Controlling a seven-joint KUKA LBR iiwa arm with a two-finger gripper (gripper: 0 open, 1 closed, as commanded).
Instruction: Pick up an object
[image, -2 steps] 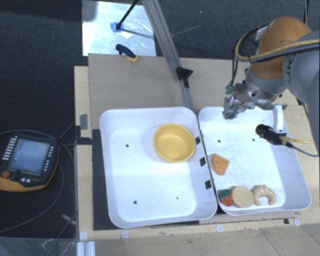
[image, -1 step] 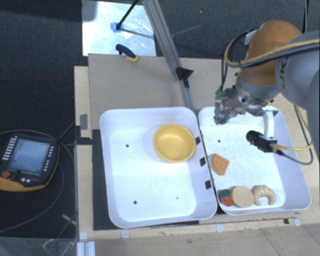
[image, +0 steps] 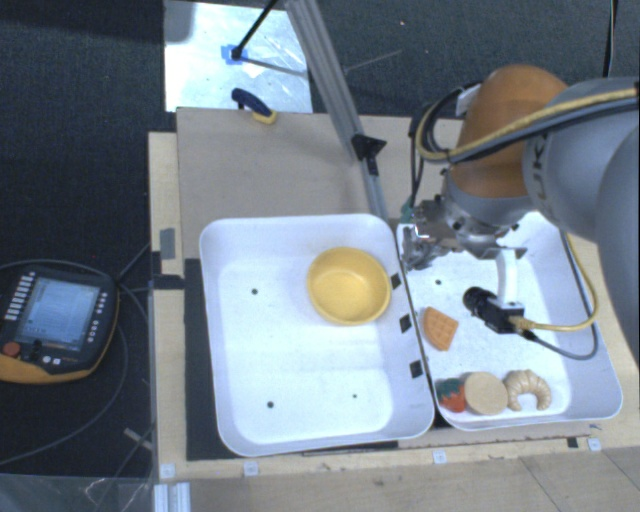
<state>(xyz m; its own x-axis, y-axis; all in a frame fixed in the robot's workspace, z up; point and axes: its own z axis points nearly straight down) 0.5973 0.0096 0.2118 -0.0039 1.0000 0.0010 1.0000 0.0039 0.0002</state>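
Two white bins are sitting side by side under me, and I am reaching in from the right over the right bin (image: 585, 400). My claw (image: 418, 243) is hanging at that bin's upper left corner, close against the wall it shares with the left bin (image: 300, 425); from this slant the wrist is covering the tips, so I cannot tell how wide it is standing or whether anything is in it, and I am counting nothing as held. Pickable things are gathering low in the right bin, likely because they slide toward the near wall: an orange wedge (image: 439, 328) lying alone near the dividing wall, then a cluster along the bottom edge, with a red and green piece (image: 452, 396) touching a round tan disc (image: 485, 393), and a croissant (image: 528, 389) just beside the disc. A black fitting on a yellow cable (image: 560, 326) is dangling over the middle of the bin, part of my own rig. A yellow bowl (image: 349, 285) is resting upright in the left bin, near the divider. My judgement: the wedge is the nearest target and stands clear of its neighbours, so it looks the easiest grab; the clustered items risk a pinch on two at once.
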